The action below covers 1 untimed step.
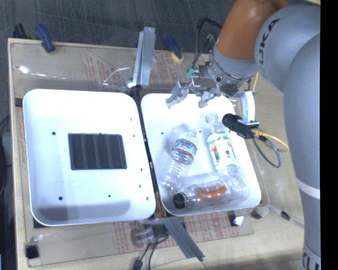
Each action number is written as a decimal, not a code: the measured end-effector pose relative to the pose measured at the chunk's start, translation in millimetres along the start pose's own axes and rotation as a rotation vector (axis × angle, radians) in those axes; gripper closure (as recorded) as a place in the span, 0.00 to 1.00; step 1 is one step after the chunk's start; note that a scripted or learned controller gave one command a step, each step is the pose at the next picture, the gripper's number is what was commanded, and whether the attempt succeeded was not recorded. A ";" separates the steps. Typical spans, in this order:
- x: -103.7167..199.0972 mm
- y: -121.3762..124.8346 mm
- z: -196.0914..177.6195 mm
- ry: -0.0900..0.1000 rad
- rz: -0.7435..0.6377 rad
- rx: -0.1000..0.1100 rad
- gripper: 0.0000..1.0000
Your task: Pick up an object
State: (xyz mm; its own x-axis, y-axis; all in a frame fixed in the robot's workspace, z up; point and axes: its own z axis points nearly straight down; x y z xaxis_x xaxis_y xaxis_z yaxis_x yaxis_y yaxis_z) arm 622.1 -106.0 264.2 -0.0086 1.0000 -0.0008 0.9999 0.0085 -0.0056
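Camera view shows the pincer [191, 97] spread wide, holding nothing, above the far edge of the right bin [158, 151]. Three clear bottles lie in that bin toward the bench's near right corner: blue-labelled bottle [182, 155], orange-labelled bottle [221, 146], dark-capped bottle [208, 193].

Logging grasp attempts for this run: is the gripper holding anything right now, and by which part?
Nothing is held. The gripper hangs open above the far end of the right bin; the three bottles lie below it, untouched.
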 end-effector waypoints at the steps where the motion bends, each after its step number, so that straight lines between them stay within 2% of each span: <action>1: -40.0 -8.7 115.4 0.000 0.006 0.000 0.00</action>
State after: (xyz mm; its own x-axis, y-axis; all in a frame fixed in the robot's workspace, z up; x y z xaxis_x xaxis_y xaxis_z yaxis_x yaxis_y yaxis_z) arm 613.1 -146.2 148.9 -0.0027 1.0000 -0.0006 1.0000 0.0027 -0.0059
